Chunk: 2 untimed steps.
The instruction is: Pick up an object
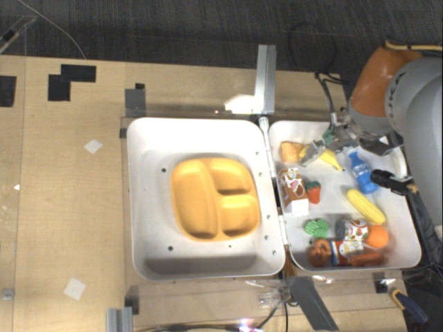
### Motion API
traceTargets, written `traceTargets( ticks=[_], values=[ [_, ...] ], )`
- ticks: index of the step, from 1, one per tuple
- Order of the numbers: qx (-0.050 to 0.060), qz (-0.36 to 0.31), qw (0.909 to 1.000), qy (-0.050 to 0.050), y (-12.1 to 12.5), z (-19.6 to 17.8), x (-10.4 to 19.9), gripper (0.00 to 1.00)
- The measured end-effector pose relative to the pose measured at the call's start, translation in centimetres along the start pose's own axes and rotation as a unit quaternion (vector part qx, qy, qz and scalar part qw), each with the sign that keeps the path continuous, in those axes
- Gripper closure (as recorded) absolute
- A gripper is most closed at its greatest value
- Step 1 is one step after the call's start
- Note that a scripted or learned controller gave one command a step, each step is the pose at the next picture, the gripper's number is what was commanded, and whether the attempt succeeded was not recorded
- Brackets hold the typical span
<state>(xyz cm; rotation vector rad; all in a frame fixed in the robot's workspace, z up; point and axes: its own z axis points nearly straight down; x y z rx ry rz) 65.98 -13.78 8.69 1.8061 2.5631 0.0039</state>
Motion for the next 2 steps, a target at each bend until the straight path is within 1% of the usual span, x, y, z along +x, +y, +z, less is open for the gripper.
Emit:
traceTargets(
  ticks=[1, 2],
  values=[
    [-0.004, -0.005, 1.0, -0.003, 0.3, -1.5, 0.0, 1.0],
    [-0.003, 0.108, 0.9942, 0.0, 3.4, -10.3, 5.9, 1.0]
  ],
)
